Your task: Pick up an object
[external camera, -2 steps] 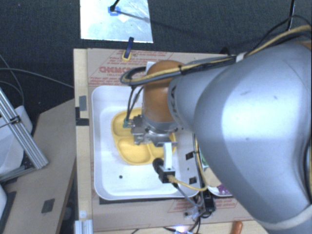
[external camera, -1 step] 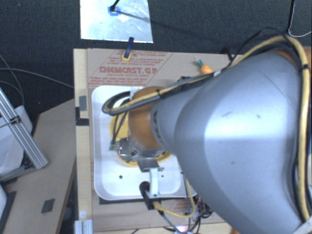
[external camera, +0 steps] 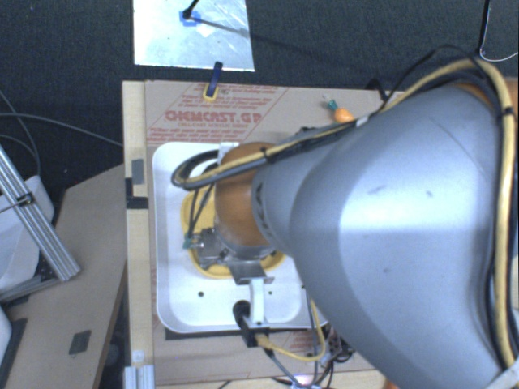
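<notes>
The arm (external camera: 389, 217) hides most of the white bin (external camera: 174, 298); yellow object (external camera: 199, 217) half covered.

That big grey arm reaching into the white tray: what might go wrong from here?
The arm hides most of the white bin from the camera, so a failed pick could pass unseen. Its loose cables hang low over the bin and might snag. The yellow object beneath the wrist could get pressed rather than picked up.

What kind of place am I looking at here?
Probably a robotics lab or test bench: a grey robot arm reaches over a white bin on a board, with loose cables and aluminium framing nearby.
</notes>
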`<move>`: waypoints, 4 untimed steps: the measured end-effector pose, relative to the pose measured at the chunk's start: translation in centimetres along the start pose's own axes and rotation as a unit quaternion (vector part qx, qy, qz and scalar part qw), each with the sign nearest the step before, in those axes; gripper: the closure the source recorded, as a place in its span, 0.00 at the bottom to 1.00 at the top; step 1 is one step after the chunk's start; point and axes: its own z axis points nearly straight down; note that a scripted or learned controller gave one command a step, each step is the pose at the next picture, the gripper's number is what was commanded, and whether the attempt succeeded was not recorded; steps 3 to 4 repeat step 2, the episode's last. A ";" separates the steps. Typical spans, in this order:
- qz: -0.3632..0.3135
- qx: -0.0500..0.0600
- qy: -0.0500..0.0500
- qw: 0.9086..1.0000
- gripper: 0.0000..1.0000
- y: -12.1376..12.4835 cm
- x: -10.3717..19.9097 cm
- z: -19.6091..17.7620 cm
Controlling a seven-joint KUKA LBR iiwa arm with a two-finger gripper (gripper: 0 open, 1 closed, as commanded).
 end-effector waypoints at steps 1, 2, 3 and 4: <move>0.001 -0.003 -0.001 1.000 0.00 -0.9 1.5 0.0; -0.002 -0.003 0.001 1.000 0.00 14.2 0.6 -9.0; -0.002 -0.003 0.001 1.000 0.00 14.2 0.6 -9.0; -0.002 -0.003 0.001 1.000 0.00 14.2 0.6 -9.0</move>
